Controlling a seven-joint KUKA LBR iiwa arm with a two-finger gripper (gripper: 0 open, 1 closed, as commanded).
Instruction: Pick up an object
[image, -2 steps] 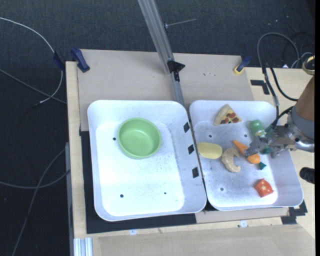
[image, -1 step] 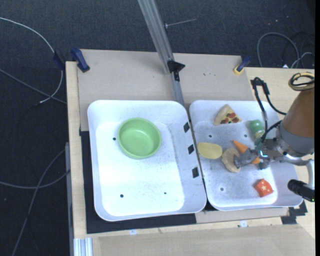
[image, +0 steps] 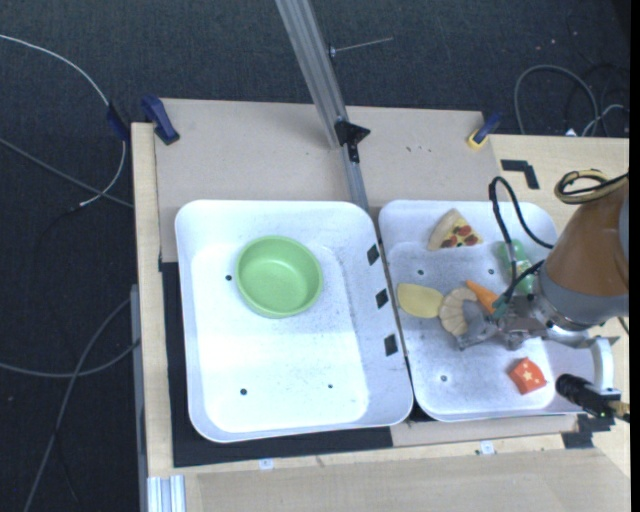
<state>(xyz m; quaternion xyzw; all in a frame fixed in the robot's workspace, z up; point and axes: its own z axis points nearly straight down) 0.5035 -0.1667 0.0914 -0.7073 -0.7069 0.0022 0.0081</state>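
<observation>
The right bin (image: 440, 395) holds several small items: a pizza slice (image: 455, 231) at the back, a yellow piece (image: 419, 299), a tan ribbed shell-like piece (image: 457, 313), an orange carrot-like piece (image: 481, 293), a green item (image: 518, 262) partly behind the arm, and a red piece (image: 527, 375) near the front. My gripper (image: 482, 328) is low in this bin, right beside the tan piece and just below the orange piece. The wrist hides its tips, and I see nothing clearly held.
The left bin (image: 280, 390) holds a light green bowl (image: 279, 275) toward its back. A metal pole (image: 322, 80) slants down to the gap between the bins. Black cables (image: 510, 215) loop over the arm at the right bin's back corner.
</observation>
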